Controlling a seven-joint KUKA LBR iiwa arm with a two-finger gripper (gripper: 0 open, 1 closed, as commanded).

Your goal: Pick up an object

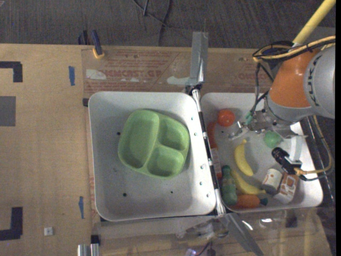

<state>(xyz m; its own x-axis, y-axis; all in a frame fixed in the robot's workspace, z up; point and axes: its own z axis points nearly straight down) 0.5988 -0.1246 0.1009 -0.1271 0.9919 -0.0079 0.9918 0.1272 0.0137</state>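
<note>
Starting at the left, we see the left bin (101, 159) with a green divided plate (154, 143) lying in it, well apart from the claw and, in our judgement, no likely target; moving across the divider into the right bin (308, 175), a red piece (212, 133) lies along the left wall, with an orange-red ball (226, 117) just beside it toward the far corner; nearer the front sit a green bottle (228, 181), a curved lower banana (246, 185) and an orange piece (246, 200).

Next comes the upper banana (243, 160), its long axis running roughly from the far side toward the near side of the bin, leaning a little to the right; its far tip lies just below the claw (246, 126) in the view; the claw hangs over the far middle of this bin, with the ball just to its left and a green ball (272, 139) near on its right; two small cartons (279, 183) stand farther right, near the front corner.

We judge that the coming move turns on the choice between the orange-red ball and the upper banana, both close; the banana would want a grasp across its narrow width, not along its length; whether the claw is open or closed we cannot tell, and we see nothing held in it; whether it touches anything is unclear from this slant.
</note>
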